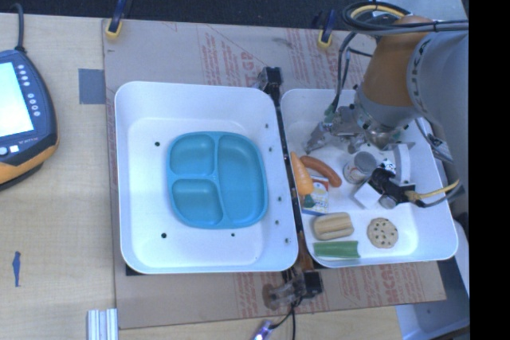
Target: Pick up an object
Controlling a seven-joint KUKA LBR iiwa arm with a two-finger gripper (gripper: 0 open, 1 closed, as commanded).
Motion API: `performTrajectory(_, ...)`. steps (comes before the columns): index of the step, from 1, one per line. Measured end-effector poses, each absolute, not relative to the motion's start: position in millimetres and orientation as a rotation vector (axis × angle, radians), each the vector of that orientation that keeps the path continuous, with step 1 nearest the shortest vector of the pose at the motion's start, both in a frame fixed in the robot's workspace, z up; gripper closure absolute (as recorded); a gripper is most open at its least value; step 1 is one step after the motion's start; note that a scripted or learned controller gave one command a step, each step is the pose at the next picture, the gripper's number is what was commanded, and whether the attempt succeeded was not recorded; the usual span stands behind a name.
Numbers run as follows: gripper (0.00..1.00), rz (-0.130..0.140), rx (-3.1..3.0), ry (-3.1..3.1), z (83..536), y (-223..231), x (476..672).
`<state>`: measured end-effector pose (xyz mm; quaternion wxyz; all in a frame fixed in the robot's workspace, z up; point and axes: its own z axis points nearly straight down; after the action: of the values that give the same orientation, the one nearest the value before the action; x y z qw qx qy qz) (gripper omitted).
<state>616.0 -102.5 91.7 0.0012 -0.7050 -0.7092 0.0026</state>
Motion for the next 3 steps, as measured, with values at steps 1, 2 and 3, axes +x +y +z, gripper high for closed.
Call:
performTrajectory(1, 0.0, 0.002, -2.215, -2.225, 97.0, -109.2, 656.5)
performTrajectory(2, 0.0, 0.001, -2.215, -2.225, 192.9, -68.7, 650.4)
performTrajectory(3, 0.0, 0.007, -2.213, -2.225, 191.6, -53.7, 632.8)
